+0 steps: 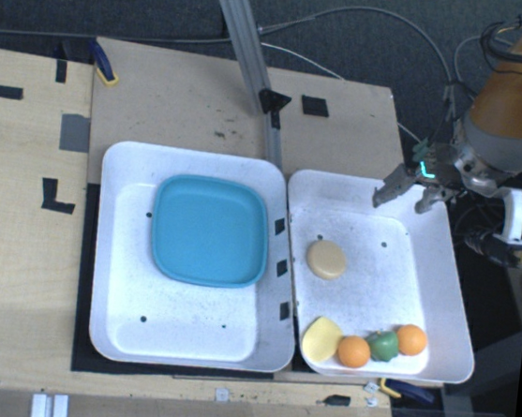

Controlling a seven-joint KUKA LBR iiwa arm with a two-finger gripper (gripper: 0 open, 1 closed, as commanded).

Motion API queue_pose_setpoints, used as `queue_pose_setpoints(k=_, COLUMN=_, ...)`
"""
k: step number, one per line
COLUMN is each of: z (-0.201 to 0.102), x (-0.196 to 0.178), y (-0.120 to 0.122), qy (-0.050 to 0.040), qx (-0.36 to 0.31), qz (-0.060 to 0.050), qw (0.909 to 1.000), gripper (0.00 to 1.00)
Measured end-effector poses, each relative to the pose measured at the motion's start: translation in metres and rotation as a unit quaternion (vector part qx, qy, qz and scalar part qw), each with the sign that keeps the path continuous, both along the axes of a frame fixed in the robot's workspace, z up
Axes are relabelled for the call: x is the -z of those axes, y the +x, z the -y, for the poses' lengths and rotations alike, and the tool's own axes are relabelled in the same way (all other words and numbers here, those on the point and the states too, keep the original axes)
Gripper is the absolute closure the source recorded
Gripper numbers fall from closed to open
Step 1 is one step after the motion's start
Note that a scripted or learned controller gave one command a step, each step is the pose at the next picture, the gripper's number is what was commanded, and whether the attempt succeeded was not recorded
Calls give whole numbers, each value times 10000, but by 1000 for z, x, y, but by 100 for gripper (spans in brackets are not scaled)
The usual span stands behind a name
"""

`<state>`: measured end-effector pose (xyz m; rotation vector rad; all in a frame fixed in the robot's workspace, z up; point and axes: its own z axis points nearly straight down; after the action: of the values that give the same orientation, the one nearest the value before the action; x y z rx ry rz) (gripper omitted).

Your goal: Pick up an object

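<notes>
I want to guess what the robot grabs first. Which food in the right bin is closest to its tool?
The tan bun. It lies alone mid-bin, nearest the tool; the yellow, orange and green pieces crowd the bin's near edge.

Single fixed camera mounted above the bench, looking down at a slant from the near side, far enough to frame both the left bin (113, 260) and the right bin (442, 272) whole, with wooden bench surface (14, 220) around them. The arm (510, 101) enters at the view's right edge, dark floor lying beyond the bench's far side.
</notes>
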<state>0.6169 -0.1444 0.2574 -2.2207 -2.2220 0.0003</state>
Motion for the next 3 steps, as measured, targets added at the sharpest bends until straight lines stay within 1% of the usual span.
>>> queue_pose_setpoints(k=1, z=0, x=0, y=0, qy=0, qx=0, qz=-1, qw=10000, gripper=0)
queue_pose_setpoints(k=2, z=5, x=45, y=3, qy=1, qx=2, qz=-20, qw=10000, gripper=0)
queue_pose_setpoints(k=3, z=2, x=109, y=3, qy=5, qx=-1, qz=-31, qw=10000, gripper=0)
